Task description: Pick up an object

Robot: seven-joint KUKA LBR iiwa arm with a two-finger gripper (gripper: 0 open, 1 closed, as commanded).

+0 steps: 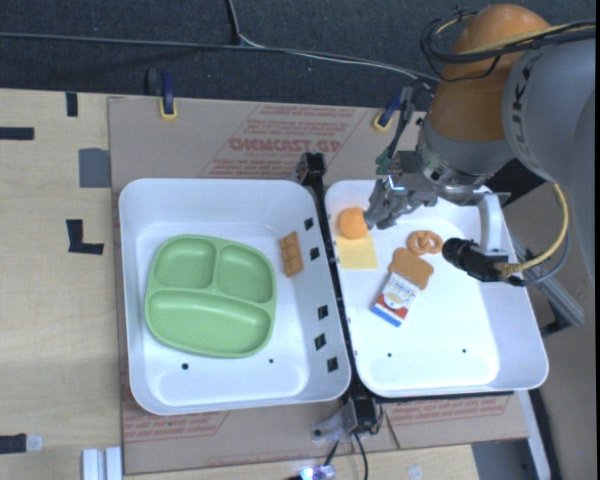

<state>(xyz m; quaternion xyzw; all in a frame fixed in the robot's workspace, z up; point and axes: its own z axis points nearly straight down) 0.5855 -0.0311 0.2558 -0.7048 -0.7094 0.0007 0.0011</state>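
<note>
Small round orange ball (352,222), beside jaws (381,213)

A small orange ball (352,222) sits in the right bin, touching the yellow cheese slice (358,253) just below it.

- The two bins (220,196) are plain white.
- The divided plate (211,295) in the left bin is light green all over.
- The small waffle-like piece (292,254) beside it is brown-orange with a grid pattern.
- The round item (352,223) in the right bin is orange.
- The flat square (359,255) under it is pale yellow.
- The pretzel shape (423,241) is tan-orange.
- The toast-like slice (411,265) is brown.
- The small carton (394,299) is white with red and blue markings.
- The arm (540,78) is grey with an orange band.
- The cardboard sheet (270,138) is tan with red printing.
</note>
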